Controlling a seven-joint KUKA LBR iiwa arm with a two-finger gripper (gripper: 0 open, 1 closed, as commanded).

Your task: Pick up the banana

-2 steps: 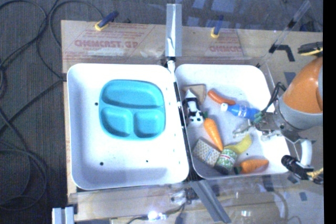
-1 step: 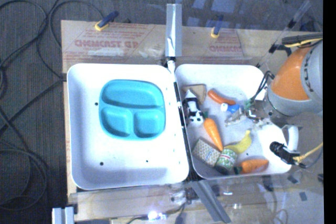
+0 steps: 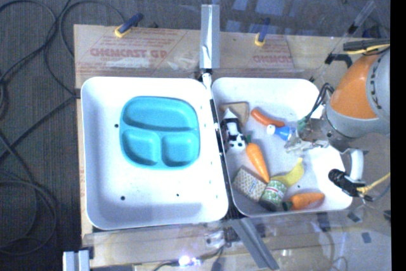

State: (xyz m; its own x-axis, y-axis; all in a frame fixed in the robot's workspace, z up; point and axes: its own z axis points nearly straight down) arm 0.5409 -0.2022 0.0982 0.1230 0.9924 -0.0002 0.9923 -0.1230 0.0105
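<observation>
- Left bin [image 3: 101, 200]: a white, shallow tub, sitting to the left of the divider where the two tubs meet. Inside it lies one blue tray [image 3: 160, 131] with three compartments, placed toward the back and the middle of the tub.
- Right bin [image 3: 279, 87]: the crowded one, just right of that same divider.
- Hard against the divider, inside the right bin, stands a small black-and-white cow toy [image 3: 233, 136], with a tan card-like piece behind it.
- Right of the cow and a little nearer the front lies an orange carrot [image 3: 257, 162], pointing down toward the front.
- Behind the carrot, further right of the cow, rests a slimmer orange-red carrot [image 3: 267, 117].
- In front of the carrot sits a patterned block [image 3: 248, 184], and beside it a small green-labelled can [image 3: 274, 192].
- The banana [image 3: 292, 172] lies just right of the carrot, touching the can's upper side, curving up toward the right.
- At the front right of the can lies another orange vegetable [image 3: 306, 200].
- The gripper [image 3: 303, 139] hangs just above and behind the banana, beside a small blue and white item [image 3: 280, 132]. I cannot tell how its claw is set; nothing visibly sits in it.
</observation>
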